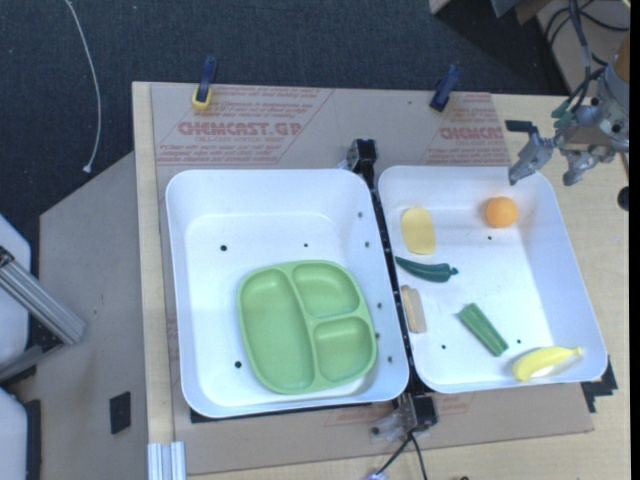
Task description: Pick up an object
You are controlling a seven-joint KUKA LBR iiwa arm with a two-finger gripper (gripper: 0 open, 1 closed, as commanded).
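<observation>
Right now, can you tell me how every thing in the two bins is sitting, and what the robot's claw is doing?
Gripper: open, holding nothing, over the right bin's far corner.
Orange ball: resting near the gripper.
Yellow piece: lying flat.
Dark green pepper: lying flat.
Green block: lying slanted.
Banana: lying in the near corner.
Green divided plate: flat in the left bin.

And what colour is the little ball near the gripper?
The ball is orange, seen in the camera view, in the right bin.
</observation>
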